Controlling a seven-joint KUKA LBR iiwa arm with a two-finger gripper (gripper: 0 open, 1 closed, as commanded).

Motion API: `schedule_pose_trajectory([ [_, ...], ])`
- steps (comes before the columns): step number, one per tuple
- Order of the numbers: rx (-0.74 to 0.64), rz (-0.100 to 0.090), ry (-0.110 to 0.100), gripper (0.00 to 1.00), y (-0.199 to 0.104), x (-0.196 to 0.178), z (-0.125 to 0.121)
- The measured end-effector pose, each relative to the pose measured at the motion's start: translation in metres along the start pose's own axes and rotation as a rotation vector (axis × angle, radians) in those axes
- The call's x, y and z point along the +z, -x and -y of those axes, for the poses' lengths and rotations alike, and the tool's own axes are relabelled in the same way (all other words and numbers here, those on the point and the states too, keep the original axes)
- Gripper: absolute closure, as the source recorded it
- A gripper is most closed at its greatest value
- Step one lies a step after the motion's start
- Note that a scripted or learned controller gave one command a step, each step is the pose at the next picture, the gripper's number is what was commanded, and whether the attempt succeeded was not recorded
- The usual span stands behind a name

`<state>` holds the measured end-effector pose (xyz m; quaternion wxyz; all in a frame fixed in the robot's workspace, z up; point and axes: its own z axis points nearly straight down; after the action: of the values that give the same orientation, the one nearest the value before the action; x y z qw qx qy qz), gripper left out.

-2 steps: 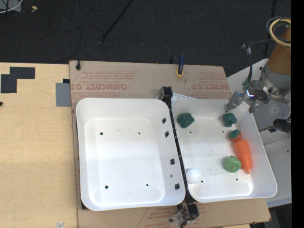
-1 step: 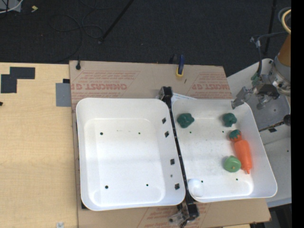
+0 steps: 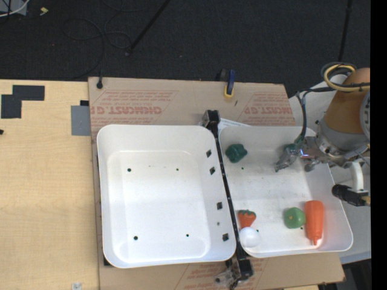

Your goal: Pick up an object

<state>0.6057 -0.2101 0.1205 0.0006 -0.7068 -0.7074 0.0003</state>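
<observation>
The left bin (image 3: 115, 162) holds nothing to grasp; the right bin (image 3: 272, 180) carries a dark green lump (image 3: 236, 153) toward its back edge, a white ball (image 3: 250, 237) at its near-left corner, and a carrot (image 3: 314, 221): probably light, stiff plastic, best pinched across its middle. The gripper (image 3: 295, 158) hovers over the back right; whether its jaws are parted I cannot tell.

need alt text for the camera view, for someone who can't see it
Seen from above, the gripper hangs over the right bin, holding nothing, its fingers apart. That bin holds a dark green toy at the back, and a red toy, a white ball, a green ball and an orange carrot along the front. The left bin sits beside it.
</observation>
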Motion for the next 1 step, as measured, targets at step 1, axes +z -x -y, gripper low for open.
schedule_pose_trajectory([
  [1, -0.001, -0.002, -0.006, 0.0, -0.0164, 0.0381, -0.0383],
])
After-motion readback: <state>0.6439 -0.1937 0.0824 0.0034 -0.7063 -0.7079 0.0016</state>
